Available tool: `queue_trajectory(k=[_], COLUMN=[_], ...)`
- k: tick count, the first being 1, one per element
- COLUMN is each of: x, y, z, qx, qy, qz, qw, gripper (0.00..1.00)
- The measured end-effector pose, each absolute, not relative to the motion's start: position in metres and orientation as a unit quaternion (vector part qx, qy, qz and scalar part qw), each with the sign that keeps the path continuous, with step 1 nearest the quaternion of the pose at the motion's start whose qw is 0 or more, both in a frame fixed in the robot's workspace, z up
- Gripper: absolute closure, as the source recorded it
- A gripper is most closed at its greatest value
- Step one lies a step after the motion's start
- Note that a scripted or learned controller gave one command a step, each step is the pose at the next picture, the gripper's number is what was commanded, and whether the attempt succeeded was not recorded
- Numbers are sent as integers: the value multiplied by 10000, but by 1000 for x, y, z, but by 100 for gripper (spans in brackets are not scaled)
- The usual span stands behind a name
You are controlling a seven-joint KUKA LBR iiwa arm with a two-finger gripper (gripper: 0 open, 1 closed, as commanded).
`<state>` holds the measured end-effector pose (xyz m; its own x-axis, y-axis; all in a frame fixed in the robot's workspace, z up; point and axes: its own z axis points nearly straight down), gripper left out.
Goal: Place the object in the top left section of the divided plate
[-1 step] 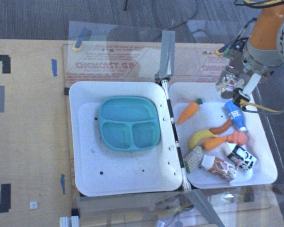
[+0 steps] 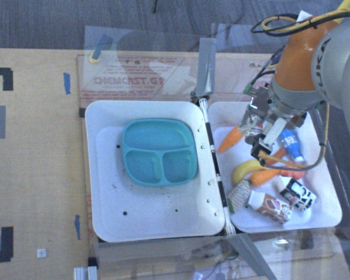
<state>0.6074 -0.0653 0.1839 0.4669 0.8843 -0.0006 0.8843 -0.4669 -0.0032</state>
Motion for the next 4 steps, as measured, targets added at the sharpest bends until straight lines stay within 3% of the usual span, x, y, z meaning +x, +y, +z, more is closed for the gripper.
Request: queue_trajectory(k=[1,2,3,4], x=[592,560,524,524], y=[11,64,91,90], z=[184,184,239,240], qx=[-8485,-8214,-7185,-7192], qy=[-5292,-5703,-6956,-6948], qz=[13,15,1,0], qw=[16,16,2,1], gripper=[100,100,100,0])
